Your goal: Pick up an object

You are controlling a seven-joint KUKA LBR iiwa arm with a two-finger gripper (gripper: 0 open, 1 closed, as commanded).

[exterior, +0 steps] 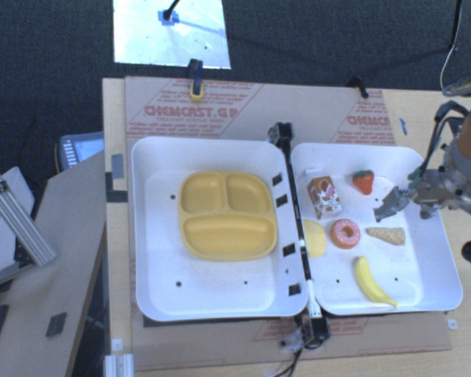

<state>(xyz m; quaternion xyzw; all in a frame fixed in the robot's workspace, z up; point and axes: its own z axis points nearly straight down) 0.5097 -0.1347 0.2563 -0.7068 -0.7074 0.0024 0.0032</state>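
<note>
The right white bin point(447, 285) holds several toy foods. A small milk carton point(323, 195) lies near its back left and a red strawberry point(363, 181) sits to the right of it. A pink donut point(345, 232), a tan wedge slice point(387, 235), a yellow banana point(372, 280) and a pale yellow piece point(315, 238) lie nearer the front. My gripper point(408, 209) hovers open just above and behind the wedge slice, with nothing between its fingers. The arm point(463, 171) reaches in from the right.
The left white bin point(153, 289) holds a yellow divided tray point(226, 214). A black divider strip point(292, 218) runs between the two bins. Both bins rest on a cardboard sheet point(243, 108) on the bench. A cable hangs at the right.
</note>
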